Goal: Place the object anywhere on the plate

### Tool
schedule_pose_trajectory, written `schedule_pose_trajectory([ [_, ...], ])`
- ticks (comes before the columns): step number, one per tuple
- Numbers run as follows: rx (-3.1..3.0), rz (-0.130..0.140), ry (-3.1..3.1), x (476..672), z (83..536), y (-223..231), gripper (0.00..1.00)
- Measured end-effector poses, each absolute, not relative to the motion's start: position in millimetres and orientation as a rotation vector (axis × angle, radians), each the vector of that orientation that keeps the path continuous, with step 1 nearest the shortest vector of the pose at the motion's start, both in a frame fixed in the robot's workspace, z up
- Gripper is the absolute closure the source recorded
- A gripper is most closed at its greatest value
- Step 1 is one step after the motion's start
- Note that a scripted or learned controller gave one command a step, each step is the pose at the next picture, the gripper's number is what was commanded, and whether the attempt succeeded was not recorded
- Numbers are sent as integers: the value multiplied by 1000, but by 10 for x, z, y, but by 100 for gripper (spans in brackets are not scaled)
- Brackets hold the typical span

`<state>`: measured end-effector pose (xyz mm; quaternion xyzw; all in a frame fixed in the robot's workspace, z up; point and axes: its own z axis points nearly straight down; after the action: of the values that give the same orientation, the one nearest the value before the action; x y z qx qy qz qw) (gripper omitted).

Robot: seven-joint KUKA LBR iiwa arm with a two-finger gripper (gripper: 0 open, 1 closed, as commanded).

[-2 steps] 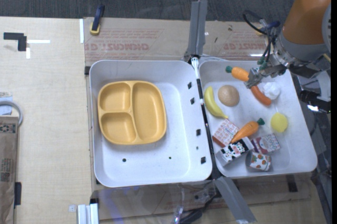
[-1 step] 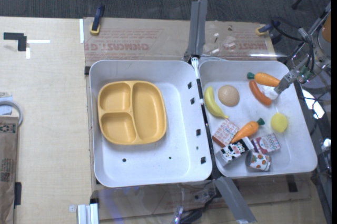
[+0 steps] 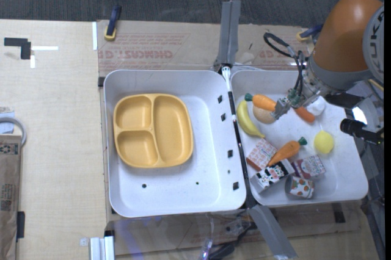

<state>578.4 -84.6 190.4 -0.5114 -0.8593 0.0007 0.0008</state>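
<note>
The yellow plate point(image 3: 154, 130), with three compartments, lies in the left bin point(image 3: 116, 191), toward that bin's left and far side, and nothing rests on it. The right bin point(image 3: 351, 188) holds the loose things. A banana point(image 3: 247, 120) lies along its left wall, with a carrot point(image 3: 264, 102) just beyond it near the far left corner and a pale bread-like piece point(image 3: 264, 114) touching both. A second carrot point(image 3: 285, 152) lies tilted near the middle of that bin, its green top pointing right. A lemon point(image 3: 324, 142) sits toward the right wall. Along the near side lie a pink-and-white packet point(image 3: 261, 152), a black-and-white carton point(image 3: 271, 175), a small patterned box point(image 3: 312, 165) and a can point(image 3: 300, 187) on its side, all close together. The grey arm point(image 3: 348, 39) reaches in over the far right corner of the right bin, and its claw point(image 3: 283, 108) hangs low over the far part of that bin, just right of the first carrot and the bread-like piece. An orange-red piece point(image 3: 305, 115) lies just to its right. Whether the claw is released or clenched cannot be told at this size, and nothing can be seen between its tips. On the worktop point(image 3: 49, 130) beyond the left bin, a blue-and-yellow clamp point(image 3: 112, 22) lies on the cardboard sheet point(image 3: 159, 45).
</note>
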Motion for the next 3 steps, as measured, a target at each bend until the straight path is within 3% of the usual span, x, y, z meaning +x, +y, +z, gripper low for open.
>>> schedule_pose_trajectory([
  [1,-1829,2,-2553,5408,2217,-1023,100],
  [2,-1628,3,-2686,5746,1907,-427,100],
  [3,-1677,2,-2656,5710,1910,680,100],
])
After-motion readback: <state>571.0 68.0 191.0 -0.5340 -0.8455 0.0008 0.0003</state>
